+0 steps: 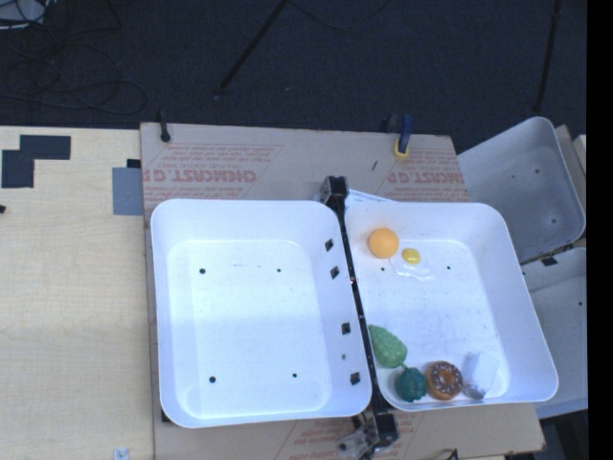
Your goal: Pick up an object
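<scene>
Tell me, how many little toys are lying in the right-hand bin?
6: an orange ball and a small yellow piece near the far wall; a light green piece, dark teal piece, donut and pale white piece near the front.

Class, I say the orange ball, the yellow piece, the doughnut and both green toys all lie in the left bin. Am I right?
No. The camera view shows them in the right bin: orange ball, yellow piece, doughnut, green toys.

I see the pale wooden surface (pixel 67 295) carrying a printed cardboard sheet (pixel 287 166); on that sheet sit the left bin (pixel 163 333) and right bin (pixel 522 305), touching side by side.
</scene>
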Controlling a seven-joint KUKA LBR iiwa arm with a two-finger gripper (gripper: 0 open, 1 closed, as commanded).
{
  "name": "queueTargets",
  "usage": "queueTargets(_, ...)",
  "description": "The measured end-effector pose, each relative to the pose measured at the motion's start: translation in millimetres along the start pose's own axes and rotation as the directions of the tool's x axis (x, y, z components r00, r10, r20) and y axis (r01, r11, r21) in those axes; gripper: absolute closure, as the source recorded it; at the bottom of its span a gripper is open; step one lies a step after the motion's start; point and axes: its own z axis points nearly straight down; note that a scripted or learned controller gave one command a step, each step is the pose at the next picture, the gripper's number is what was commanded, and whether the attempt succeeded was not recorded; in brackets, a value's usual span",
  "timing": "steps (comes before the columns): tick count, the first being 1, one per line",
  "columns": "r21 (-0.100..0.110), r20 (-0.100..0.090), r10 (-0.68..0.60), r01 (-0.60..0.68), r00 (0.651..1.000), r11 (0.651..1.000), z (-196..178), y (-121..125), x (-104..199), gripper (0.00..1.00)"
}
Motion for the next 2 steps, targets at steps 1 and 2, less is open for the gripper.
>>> queueTargets(1,-0.001,0.001,-0.002,0.002,1.000,1.000,-2.2,0.1,0.1,1.00)
queueTargets(2,-0.001,0.000,-0.003,0.003,1.000,1.000,-2.1,0.1,0.1,1.00)
